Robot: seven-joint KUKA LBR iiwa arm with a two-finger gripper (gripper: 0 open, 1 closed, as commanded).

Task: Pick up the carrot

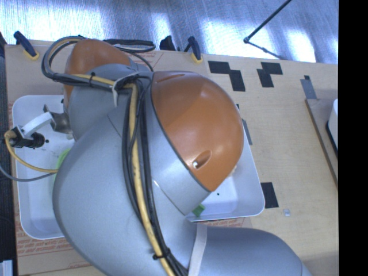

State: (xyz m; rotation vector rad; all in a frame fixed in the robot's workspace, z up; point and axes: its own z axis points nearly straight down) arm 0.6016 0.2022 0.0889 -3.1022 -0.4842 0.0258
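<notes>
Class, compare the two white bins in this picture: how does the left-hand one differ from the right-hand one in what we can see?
The left-hand bin shows its outer wall and a strip of floor; the right-hand bin, just one corner. The gripper hangs over the left-hand bin; the arm lays its orange band across the right-hand bin. Both are white, shallow and largely hidden by the arm.

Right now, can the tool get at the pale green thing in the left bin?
Probably yes. The tool hangs over the left bin, and the pale green thing lies close beside it with nothing seen between them. The arm covers most of that thing, so its shape is unclear.
</notes>
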